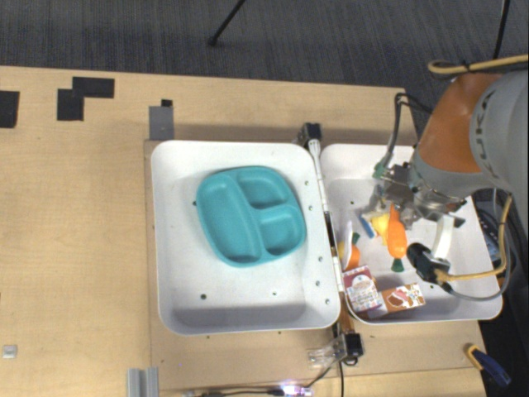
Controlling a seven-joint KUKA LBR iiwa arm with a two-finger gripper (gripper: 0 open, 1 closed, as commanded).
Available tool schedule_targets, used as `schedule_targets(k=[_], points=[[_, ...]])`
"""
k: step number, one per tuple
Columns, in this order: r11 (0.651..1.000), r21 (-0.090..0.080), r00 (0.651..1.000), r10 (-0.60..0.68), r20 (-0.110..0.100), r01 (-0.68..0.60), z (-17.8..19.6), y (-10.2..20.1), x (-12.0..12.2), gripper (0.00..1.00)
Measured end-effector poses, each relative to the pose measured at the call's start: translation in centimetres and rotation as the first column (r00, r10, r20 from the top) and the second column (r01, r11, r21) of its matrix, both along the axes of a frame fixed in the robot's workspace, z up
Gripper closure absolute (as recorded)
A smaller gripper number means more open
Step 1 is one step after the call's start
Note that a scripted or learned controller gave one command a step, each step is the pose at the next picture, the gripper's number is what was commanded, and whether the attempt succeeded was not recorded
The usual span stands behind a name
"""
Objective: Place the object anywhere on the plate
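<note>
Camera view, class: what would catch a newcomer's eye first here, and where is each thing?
The teal divided plate lies alone in the left white bin. Over the right bin, the grey arm with its orange band hangs above a clutter of small items, its end effector beside an orange carrot-like toy. Two small cartons lie at that bin's near edge.

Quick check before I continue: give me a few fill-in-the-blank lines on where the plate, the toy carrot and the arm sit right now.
1. The teal plate lies in the ____ bin of the view.
2. The plate has ____ compartments.
3. The orange carrot lies in the ____ bin, below the gripper.
4. The carrot's green tip points toward the ____ edge of the view.

Missing words: left; three; right; bottom
</note>
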State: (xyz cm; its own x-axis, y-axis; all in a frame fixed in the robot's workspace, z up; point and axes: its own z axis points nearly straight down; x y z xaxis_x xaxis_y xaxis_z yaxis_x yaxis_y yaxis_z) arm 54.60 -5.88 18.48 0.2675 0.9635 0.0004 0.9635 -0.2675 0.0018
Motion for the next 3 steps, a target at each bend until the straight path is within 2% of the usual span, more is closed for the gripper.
schedule_targets(k=[1, 2, 3], points=[[0.997, 0.006, 0.997, -0.073, -0.001, 0.073, -0.1, 9.7, 5.5, 1.00], [0.996, 0.005, 0.996, -0.084, -0.004, 0.084, -1.9, 19.0, 5.5, 1.00], [0.996, 0.001, 0.996, -0.087, -0.002, 0.087, -1.8, 18.5, 5.7, 0.00]])
